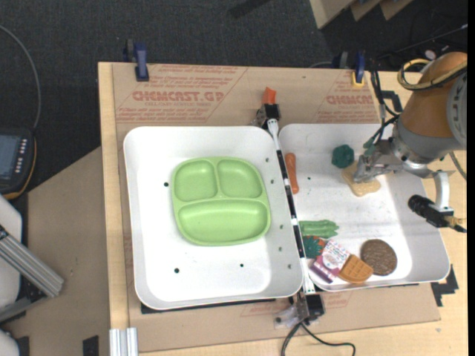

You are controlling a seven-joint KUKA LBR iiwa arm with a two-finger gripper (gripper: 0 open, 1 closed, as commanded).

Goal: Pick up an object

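green tray (220,201) in left bin (148,221), toys — right bin (423,269)

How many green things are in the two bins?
3: a divided green plate in the left bin; a dark green lump near the right bin's top; a green leafy piece by the divider. Others may be hidden.

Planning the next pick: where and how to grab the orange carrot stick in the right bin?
Probably across the middle of the carrot stick, coming straight down. It lies flat and long, right against the divider wall between the bins, so fingers likely fit best with one on the wall side, one on its open right side.
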